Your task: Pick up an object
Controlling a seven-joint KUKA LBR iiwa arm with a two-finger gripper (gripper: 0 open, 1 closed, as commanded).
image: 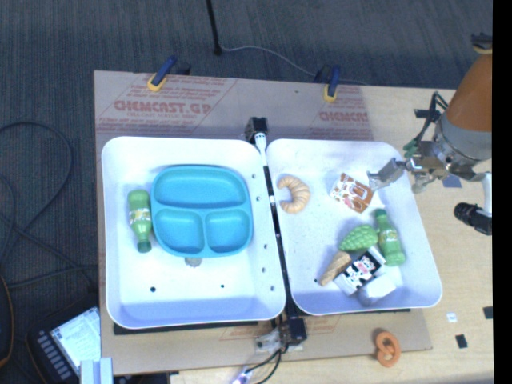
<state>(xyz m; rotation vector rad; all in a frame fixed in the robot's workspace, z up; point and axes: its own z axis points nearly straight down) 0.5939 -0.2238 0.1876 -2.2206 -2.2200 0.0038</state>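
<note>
Camera view. I see the gripper at the right bin's far right rim, its fingers spread apart with nothing between them. The grey arm with its orange band reaches in from beyond that rim.

Inside the right bin, taking the croissant as landmark: a small brown-and-white packet lies to its right, just below the gripper. Nearer the camera from the packet, a green bottle lies beside a green ice-cream cone toy, which touches a black-and-white carton.

In the left bin, across the divider from the croissant, I see a blue divided tray with a second green bottle just beside its left edge.

An orange pretzel lies on the bench, outside the right bin.
</note>
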